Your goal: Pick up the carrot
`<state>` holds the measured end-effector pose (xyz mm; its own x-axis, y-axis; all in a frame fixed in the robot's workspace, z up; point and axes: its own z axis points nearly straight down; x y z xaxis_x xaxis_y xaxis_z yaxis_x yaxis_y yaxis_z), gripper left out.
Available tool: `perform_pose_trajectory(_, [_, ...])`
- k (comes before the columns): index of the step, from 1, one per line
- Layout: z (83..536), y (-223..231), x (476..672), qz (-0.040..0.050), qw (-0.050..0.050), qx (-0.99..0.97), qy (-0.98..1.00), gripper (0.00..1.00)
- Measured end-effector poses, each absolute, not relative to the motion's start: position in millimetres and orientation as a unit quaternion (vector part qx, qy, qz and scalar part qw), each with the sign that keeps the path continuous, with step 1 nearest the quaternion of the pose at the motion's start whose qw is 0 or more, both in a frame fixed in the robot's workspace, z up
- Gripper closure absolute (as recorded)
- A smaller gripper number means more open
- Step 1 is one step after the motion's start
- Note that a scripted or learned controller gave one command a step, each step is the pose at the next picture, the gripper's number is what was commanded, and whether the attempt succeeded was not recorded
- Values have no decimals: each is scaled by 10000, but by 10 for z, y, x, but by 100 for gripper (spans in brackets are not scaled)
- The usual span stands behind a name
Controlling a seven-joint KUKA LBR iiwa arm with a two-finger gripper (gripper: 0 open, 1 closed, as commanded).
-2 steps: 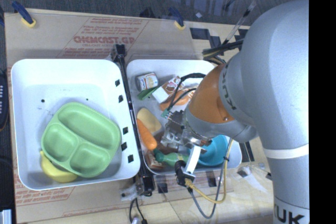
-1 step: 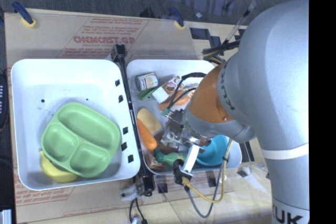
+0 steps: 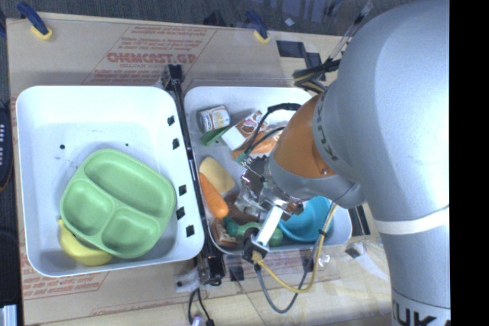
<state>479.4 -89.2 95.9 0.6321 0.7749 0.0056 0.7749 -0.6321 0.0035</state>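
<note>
Claw (image 3: pixel 248 214) hangs low beside the carrot (image 3: pixel 213 197); its opening cannot be told.

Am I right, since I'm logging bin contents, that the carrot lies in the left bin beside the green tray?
Not quite. The camera view shows the carrot in the right bin; the green tray sits in the left bin.

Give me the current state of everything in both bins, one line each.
carrot: lying in right bin, not gripped.
green tray: left bin, right side up, tilted over yellow item.
can: on its side, right bin.
blue bowl: upright, partly under arm.
gripper: low beside carrot.
</note>
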Motion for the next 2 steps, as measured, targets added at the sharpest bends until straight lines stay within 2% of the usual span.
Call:
perform_pose_trajectory(1, [1049, -888, 4799, 30, -5, 9016, 4326, 100])
perform_pose_trajectory(2, [959, -911, 4775, 5, -51, 8560, 5169, 100])
